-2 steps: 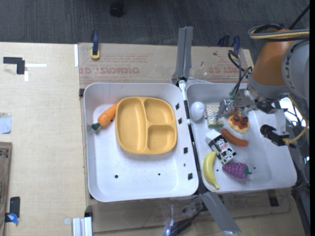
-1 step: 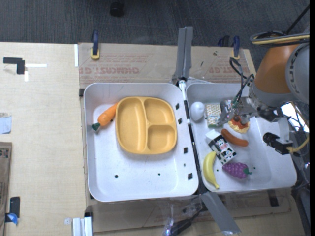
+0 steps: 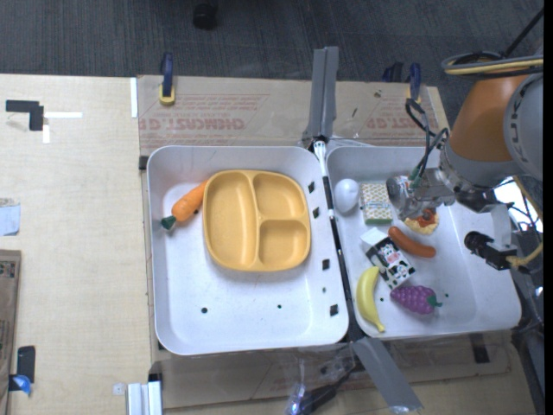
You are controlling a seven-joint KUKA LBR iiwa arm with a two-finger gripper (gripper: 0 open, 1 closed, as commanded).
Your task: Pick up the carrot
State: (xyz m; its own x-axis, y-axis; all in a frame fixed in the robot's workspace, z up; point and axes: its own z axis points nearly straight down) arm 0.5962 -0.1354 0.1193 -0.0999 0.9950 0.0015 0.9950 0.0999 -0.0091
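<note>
The carrot [image 3: 186, 204], orange with a green stub at its lower end, lies in the left bin [image 3: 173, 301] against the left rim of the yellow divided plate [image 3: 257, 220]. My gripper [image 3: 417, 200] hangs over the right bin [image 3: 484, 292], far to the right of the carrot, low above a small orange-and-white toy food piece [image 3: 422, 224]. The wrist hides how its fingers stand.
The right bin holds a white egg [image 3: 346, 194], a green-speckled block [image 3: 376, 202], a sausage [image 3: 411, 241], a black-and-white carton [image 3: 391, 263], a banana [image 3: 370, 298] and purple grapes [image 3: 413, 298]. A metal divider [image 3: 323, 102] runs between the bins.
</note>
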